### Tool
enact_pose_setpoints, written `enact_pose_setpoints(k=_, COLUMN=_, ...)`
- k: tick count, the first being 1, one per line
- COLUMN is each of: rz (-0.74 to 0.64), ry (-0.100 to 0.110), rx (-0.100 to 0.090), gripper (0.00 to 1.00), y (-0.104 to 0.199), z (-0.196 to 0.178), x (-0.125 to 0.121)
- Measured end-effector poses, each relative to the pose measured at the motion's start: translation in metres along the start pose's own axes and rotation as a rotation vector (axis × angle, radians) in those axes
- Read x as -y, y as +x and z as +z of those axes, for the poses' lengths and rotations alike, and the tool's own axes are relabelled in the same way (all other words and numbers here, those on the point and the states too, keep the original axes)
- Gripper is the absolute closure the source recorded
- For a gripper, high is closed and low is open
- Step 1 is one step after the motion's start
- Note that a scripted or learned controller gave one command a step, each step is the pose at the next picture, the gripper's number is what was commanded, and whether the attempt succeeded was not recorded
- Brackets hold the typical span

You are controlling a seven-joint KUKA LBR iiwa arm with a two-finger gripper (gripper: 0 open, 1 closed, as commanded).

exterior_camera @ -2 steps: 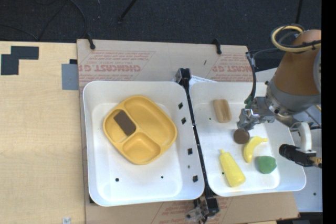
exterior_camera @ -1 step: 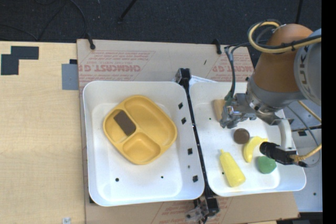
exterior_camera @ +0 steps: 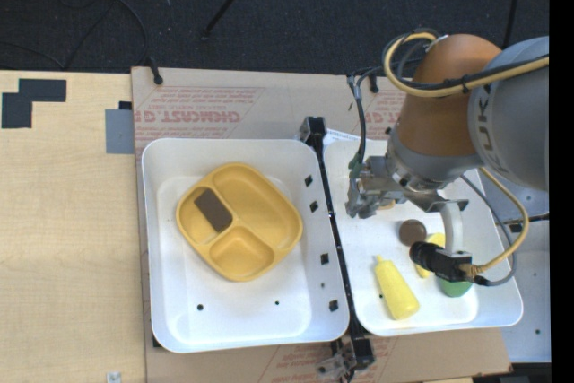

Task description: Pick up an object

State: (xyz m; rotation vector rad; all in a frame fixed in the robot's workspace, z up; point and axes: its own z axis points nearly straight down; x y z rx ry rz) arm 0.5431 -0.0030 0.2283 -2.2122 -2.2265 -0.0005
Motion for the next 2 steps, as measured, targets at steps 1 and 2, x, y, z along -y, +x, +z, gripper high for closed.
enact_pose_setpoints(k=1, rz=0.0, ry=0.001, rx=0.0, gripper=1.0, y=0.055, z=-0.008, x=0.001)
enact_pose_setpoints(k=2, rz=0.002, ry=0.003, rx=0.002, gripper=1.0, y=0.106, z=0.007, x=-0.002)
